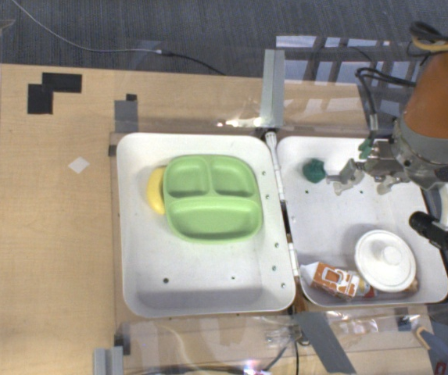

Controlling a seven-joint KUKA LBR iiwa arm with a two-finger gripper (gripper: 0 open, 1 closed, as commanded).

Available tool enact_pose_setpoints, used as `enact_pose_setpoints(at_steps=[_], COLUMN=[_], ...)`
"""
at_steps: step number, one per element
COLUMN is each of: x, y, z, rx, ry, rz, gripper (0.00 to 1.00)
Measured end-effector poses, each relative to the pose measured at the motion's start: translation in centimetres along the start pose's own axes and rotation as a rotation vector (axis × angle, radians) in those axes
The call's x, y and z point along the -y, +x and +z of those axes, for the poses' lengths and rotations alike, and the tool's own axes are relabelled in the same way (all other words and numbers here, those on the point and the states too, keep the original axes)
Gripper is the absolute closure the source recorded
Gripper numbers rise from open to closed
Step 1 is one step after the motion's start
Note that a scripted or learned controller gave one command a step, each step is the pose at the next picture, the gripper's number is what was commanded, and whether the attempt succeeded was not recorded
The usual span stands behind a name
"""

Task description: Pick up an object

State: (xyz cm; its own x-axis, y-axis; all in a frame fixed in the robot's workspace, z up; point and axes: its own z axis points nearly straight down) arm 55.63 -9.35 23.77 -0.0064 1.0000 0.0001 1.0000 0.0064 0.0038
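Dark grey carpet runs across the top of the frame, crossed by a thin pale cable, above a light wooden tabletop marked with black tape shapes at upper left. Two shallow white bins sit side by side at centre and right. In the left bin lies a glossy green plastic tray with three moulded compartments; a yellow object pokes out from under its left edge, mostly hidden, its shape hard to read.

The right bin holds a small dark green lump near its upper left, a round white lidded container with a knob on top at lower right, and a printed orange-and-white packet lying flat along the lower rim, touching the container — its lettering too small to make out.

The arm enters from the right edge, its orange band bulky at upper right and cut off by the frame; black cables loop just left of it. The metal end effector hangs over the upper middle of the right bin, its two fingers spread apart, with nothing between them and the bin floor visible beneath. It sits just right of the green lump, apart from it, and above the white container in the frame. Part of the bin's right wall is hidden behind the arm's grey body.
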Motion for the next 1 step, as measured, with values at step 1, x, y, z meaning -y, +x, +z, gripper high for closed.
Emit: enact_pose_setpoints(at_steps=[1], x=[-9.00], y=[2.40], z=[5.29], rx=[0.001], ry=[-0.001], rz=[-0.242], gripper=[0.00])
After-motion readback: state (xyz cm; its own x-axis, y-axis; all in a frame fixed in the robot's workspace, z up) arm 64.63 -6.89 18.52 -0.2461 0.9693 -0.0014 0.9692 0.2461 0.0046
